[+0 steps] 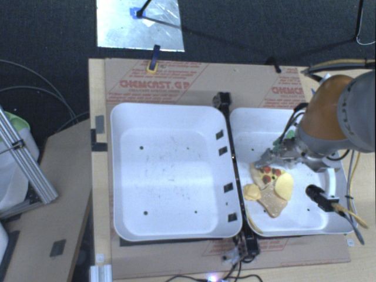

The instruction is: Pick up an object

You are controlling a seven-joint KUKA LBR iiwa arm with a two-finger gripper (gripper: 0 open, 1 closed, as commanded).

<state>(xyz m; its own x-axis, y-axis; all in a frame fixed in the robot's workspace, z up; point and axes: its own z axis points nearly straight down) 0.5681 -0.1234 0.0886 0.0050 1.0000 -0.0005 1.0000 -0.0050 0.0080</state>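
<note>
**Gripper above food cluster, right bin**

Arm (338, 116) over right bin (258, 128). Gripper (275, 156) state: cannot tell. Pizza slice (268, 175) lies just below-left of it, lemon (284, 186) and cracker (272, 203) further toward the near rim.

Bench (176, 78) with two bins (170, 175)

Grey rounded arm (358, 107), broad orange band (326, 110) above wrist. Silvery metal gripper (276, 154) body, green detail on top, thin cables alongside.
</note>
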